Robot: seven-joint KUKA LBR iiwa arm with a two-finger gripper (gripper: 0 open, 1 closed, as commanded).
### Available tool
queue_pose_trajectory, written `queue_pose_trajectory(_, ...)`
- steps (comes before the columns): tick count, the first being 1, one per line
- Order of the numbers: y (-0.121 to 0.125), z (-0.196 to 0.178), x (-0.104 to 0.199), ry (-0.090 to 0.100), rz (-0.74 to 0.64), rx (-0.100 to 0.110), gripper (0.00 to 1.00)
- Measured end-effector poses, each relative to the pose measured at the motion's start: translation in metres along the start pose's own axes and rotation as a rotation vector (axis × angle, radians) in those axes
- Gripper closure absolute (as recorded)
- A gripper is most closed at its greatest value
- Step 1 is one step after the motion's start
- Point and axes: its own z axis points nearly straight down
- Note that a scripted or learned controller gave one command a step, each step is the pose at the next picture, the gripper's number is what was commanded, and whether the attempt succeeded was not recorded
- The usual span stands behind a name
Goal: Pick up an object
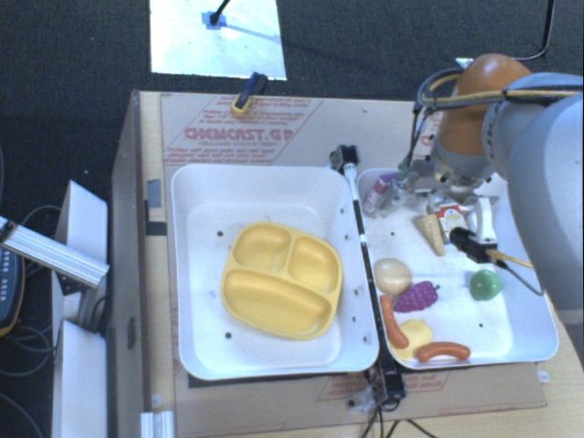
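Two white bins on the tabletop (137, 272), as I log them. Left bin (196, 245): yellow divided plate (281, 279). Right bin (534, 322): beige ball (392, 275), purple grapes (416, 295), green ball (485, 284), two sausages (444, 351), cone (432, 231). My hand (429, 185) hangs over the right bin's far end; I cannot tell its grip.

Yellow tray (281, 279) in the white left bin (196, 245). Right of the tray: cream egg (392, 275), purple grapes (415, 296), green ball (485, 285), two orange-red sausages (442, 352), pale yellow piece (417, 333), tan cone (432, 232). Grey arm (543, 144) with an orange band (474, 108), farther right.
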Motion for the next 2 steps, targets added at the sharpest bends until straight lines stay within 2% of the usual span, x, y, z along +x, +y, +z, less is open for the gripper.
queue_pose_trajectory(1, -0.014, 0.009, -0.035, 0.013, 0.0, -0.014, 0.0)
queue_pose_trajectory(2, -0.013, -0.002, -0.036, 0.009, -0.002, -0.016, 1.0)
